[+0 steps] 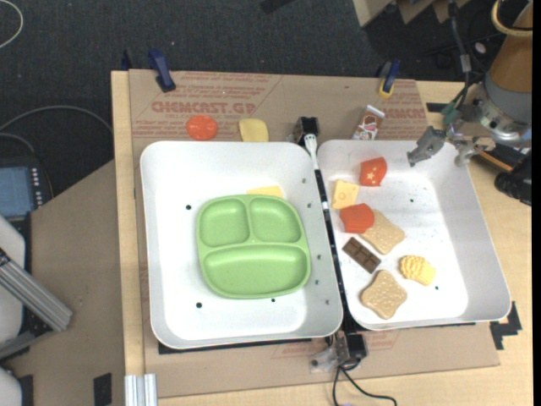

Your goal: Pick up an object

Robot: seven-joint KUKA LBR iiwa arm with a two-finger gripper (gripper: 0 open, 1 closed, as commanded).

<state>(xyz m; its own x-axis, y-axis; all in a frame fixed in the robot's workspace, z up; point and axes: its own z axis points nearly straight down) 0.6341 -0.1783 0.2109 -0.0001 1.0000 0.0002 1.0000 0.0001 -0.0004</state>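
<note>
With our gripper (439, 140) at the right bin's (473, 218) far rim, jaws spread and bare, we risk clipping that rim before reaching the red block (373, 172).

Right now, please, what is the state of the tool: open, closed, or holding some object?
Tool: it hangs over the top edge of the right bin, with nothing visible in it; open or closed cannot be told.

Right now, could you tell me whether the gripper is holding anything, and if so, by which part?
Nothing is held. The gripper hangs over the right bin's far edge with nothing between its fingers; the nearest item, the red block, lies apart from it.
</note>
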